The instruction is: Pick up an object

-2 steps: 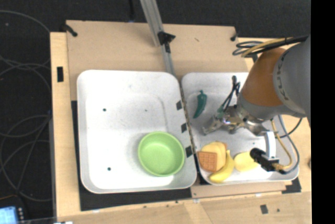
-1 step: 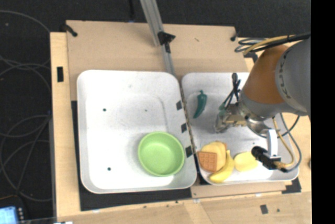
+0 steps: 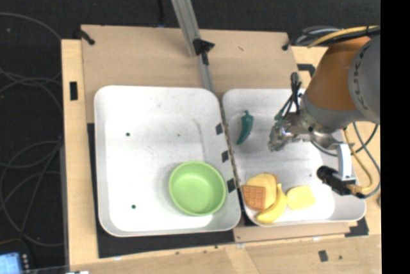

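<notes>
The object to pick is not fixed by the task, and the right bin (image 3: 256, 103) offers several candidates. Nearest the viewer, along that bin's front wall, a banana (image 3: 274, 209) curls around a small orange waffle-like block (image 3: 255, 196), the two touching, with a pale yellow lemon-shaped piece (image 3: 300, 198) just beside the banana; they sit crowded into the front corner, which I judge would make a clean two-sided grip awkward there. In the left bin (image 3: 154, 106), a green bowl (image 3: 197, 187) rests upright near the front right corner, close to the divide between the bins. Farther back in the right bin, a dark green pepper (image 3: 244, 127) lies alone on bare white floor near the dividing wall, with room on both sides. The hand (image 3: 280, 137) hangs over the middle of the right bin, low above its floor, with the grey arm (image 3: 339, 84) and its orange band reaching in from the right. Whether the hand is released or clenched I cannot tell; it reads as a small metallic blur, and nothing is visibly caught in it. The pepper lies near the hand, to the viewer's left and slightly farther back, apart from it; the banana cluster is near too, toward the front. The pepper looks like the easiest target. Both bins sit on the table (image 3: 141, 55).
</notes>
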`<state>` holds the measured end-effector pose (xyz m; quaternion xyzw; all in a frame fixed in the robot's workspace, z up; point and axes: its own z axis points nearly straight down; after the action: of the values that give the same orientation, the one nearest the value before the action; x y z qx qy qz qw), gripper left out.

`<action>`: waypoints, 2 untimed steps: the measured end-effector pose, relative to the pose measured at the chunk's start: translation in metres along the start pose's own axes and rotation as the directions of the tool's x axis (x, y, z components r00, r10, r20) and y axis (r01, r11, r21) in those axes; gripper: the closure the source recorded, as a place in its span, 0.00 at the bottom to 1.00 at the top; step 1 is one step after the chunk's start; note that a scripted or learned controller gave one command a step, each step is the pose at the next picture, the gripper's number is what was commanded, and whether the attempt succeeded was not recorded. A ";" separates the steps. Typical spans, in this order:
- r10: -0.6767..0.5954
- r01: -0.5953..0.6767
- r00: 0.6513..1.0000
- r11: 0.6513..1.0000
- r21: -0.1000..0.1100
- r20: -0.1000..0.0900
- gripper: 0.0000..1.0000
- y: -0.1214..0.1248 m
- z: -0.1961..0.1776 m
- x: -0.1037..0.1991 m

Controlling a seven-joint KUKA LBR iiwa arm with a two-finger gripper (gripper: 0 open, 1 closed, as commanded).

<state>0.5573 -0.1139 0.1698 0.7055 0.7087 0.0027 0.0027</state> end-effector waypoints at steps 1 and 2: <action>0.001 -0.001 1.000 1.000 0.005 0.001 1.00 0.002 -0.044 -0.001; -0.004 0.004 1.000 1.000 0.005 -0.002 1.00 -0.004 -0.059 0.046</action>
<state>0.5524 -0.0683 0.2288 0.7042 0.7100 0.0017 0.0000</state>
